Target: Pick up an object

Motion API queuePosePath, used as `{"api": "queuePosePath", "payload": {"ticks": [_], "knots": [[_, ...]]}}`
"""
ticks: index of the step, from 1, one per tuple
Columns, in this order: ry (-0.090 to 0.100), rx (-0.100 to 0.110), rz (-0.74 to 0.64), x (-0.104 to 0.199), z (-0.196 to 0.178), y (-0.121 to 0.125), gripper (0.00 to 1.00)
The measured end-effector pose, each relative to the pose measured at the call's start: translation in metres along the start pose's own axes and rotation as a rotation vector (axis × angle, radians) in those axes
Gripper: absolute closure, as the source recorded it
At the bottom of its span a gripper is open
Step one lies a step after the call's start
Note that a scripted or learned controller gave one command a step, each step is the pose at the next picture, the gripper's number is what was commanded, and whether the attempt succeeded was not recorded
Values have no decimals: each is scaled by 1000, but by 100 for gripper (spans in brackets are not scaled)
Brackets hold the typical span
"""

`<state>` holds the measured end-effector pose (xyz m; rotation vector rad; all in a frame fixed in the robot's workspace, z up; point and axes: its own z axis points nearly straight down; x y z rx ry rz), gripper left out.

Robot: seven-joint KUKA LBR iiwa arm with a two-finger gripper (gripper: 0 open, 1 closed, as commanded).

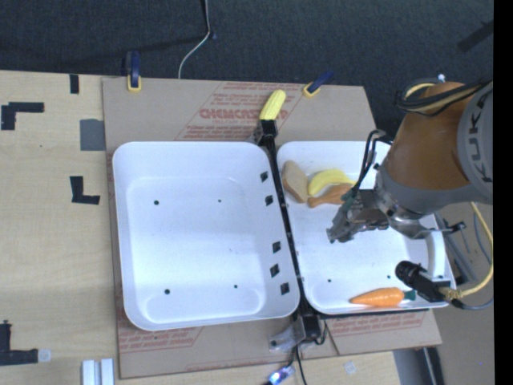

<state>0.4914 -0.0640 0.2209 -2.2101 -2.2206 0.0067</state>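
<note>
My gripper (341, 229) hangs over the middle of the right bin (345, 295), pointing down and left. Just up and left of it lie a tan bread-like piece (294, 181), a yellow banana (327, 181) and a brown piece (329, 198), bunched near the bin's far left corner. An orange carrot (377, 298) lies at the bin's near edge, below and right of the gripper. I see nothing between the fingers.
The left bin (200, 231) sits beside the right one, with a black clip strip (280, 231) along their shared edge. A yellow-handled clamp (271, 111) stands at the far end of that divide. Cardboard (224, 107) underlies both bins.
</note>
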Motion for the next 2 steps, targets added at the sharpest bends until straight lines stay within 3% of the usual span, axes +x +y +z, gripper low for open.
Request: {"api": "queuePosePath", "payload": {"ticks": [1, 2], "knots": [[-2, -17, -4, 52, -72, 47, 100], [-3, -7, 1, 49, -78, 44, 100]]}}
